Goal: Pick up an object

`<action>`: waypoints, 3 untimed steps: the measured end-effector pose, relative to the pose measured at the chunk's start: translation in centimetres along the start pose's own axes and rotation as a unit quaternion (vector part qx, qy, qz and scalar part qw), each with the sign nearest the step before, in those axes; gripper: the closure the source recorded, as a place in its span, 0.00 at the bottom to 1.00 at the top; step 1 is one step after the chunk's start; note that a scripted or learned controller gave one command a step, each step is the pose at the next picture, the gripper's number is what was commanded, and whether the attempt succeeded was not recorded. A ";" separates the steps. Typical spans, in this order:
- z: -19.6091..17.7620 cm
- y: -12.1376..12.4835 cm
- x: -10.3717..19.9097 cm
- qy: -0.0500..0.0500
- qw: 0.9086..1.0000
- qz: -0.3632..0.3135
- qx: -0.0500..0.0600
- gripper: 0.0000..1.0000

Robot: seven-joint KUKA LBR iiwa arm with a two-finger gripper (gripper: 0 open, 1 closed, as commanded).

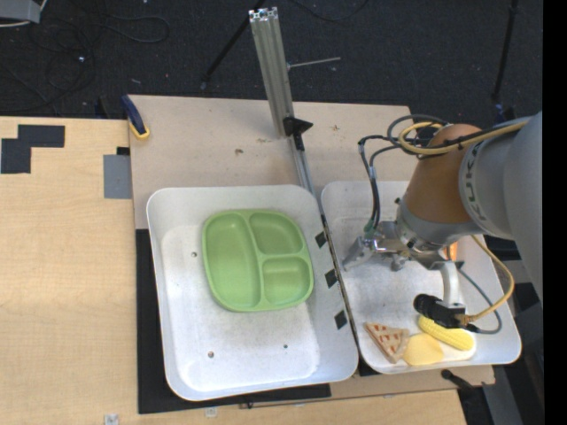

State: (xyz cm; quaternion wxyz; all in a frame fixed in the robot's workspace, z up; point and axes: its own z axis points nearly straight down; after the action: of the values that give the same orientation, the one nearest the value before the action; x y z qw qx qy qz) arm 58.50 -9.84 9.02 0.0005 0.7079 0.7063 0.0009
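Left bin (177, 343): one green divided plate (258, 259), three compartments, no markings legible. Right bin (496, 348), lower right of frame: yellow corn cob (446, 334), pale yellow piece (423, 351), pizza-slice toy (386, 338), clustered near the front rim. Gripper (381, 248): centre right, low over the right bin's bare floor, apart from the toys; jaw state cannot be told. No labels readable.

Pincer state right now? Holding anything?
Pincer: cannot be told whether open or closed; it sits low over the right bin, with nothing visibly held.
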 end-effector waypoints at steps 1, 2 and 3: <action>-1.3 0.2 0.0 0.001 1.000 0.002 -0.002 1.00; -7.2 0.9 -0.3 -0.001 1.000 -0.001 0.000 1.00; -11.7 0.5 -0.2 0.000 1.000 -0.002 0.000 1.00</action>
State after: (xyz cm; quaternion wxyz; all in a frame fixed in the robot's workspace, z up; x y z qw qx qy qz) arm 59.00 -10.04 20.68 0.0010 0.7068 0.7074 0.0007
